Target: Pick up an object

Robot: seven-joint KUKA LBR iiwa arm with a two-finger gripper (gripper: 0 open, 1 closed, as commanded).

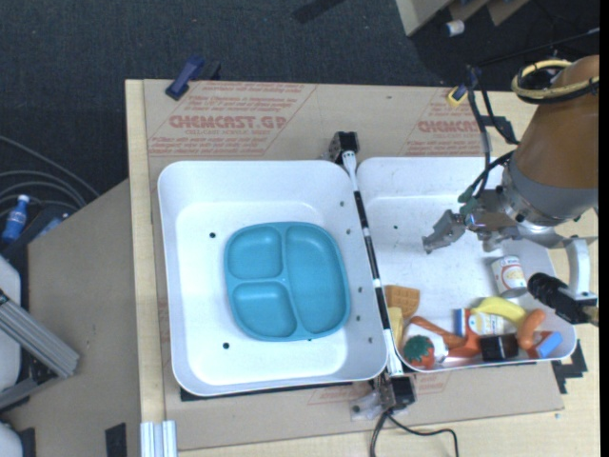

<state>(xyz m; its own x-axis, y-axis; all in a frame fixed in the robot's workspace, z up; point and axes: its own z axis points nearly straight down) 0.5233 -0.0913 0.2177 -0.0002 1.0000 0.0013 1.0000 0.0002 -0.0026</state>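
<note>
A robotics lab. Two white bins (190, 198) sit on a bench topped with printed brown board (228, 117). Left of the bench, loose cables (38, 174) trail over dark carpet (143, 17) beside a metal rail (38, 336).

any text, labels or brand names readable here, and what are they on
"CHEMCAST GP": red print on the brown paper-covered board under the bins, above the left white bin.
Same red print starts again above the right white bin, cut off by cables.
Small white bottle label: too blurred to read.
</note>
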